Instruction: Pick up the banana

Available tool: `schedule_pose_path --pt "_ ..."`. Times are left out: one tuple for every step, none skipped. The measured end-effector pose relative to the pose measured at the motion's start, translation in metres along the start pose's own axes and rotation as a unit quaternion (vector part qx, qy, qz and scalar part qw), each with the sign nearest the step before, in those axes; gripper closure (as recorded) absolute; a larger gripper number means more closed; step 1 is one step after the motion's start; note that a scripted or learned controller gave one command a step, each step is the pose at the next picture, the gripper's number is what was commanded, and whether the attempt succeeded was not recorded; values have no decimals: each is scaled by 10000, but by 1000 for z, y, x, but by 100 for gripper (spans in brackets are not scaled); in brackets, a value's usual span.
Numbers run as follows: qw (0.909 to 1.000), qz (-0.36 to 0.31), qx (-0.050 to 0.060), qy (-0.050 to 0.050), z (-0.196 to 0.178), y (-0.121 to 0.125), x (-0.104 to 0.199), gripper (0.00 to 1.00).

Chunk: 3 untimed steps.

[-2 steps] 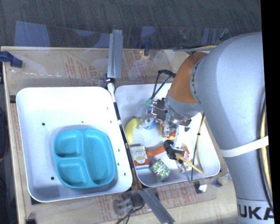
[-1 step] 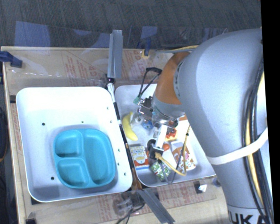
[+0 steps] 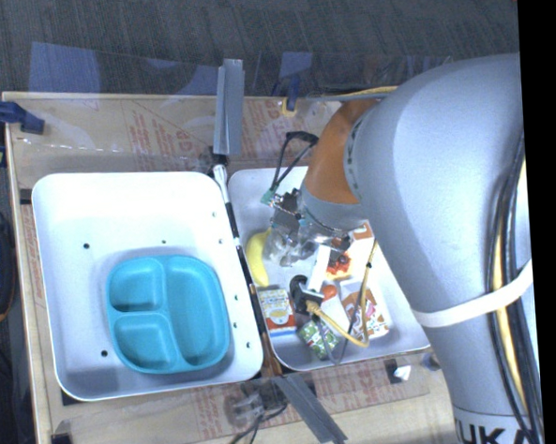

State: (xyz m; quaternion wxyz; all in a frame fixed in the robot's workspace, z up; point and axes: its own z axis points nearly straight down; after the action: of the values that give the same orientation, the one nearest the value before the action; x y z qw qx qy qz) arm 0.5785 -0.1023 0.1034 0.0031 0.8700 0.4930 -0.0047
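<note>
In the camera view, the tabletop (image 3: 113,133) carries two white bins side by side. The left bin (image 3: 116,184) holds a blue plate (image 3: 168,312) with three compartments, lying flat towards the bin's near side. The arm (image 3: 445,187) reaches in from the right and covers much of the right bin (image 3: 248,185), its orange band just above the wrist.

The banana (image 3: 256,255) lies in the right bin against its left wall, roughly halfway along the wall. Only a small yellow part of it shows, as the wrist hides the rest. The tool (image 3: 287,247) is down inside the right bin, just beside the banana on its right. It is blurred and crowded by the wrist parts, so I cannot tell whether it is apart or together, nor whether it touches the banana.

Nearer the front of the right bin lie several packets. An orange packet (image 3: 275,308) sits just below the banana, a green packet (image 3: 313,336) lies near the front wall, and a red-and-white packet (image 3: 368,314) lies further right, partly under the arm.
</note>
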Motion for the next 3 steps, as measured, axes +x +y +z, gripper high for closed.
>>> schedule_pose_path --pt "10000 22 -39 -21 -3 3 -4 0" --pt "9995 281 -109 23 2 3 -4 0" --pt "9997 226 -18 51 -3 -2 2 100"
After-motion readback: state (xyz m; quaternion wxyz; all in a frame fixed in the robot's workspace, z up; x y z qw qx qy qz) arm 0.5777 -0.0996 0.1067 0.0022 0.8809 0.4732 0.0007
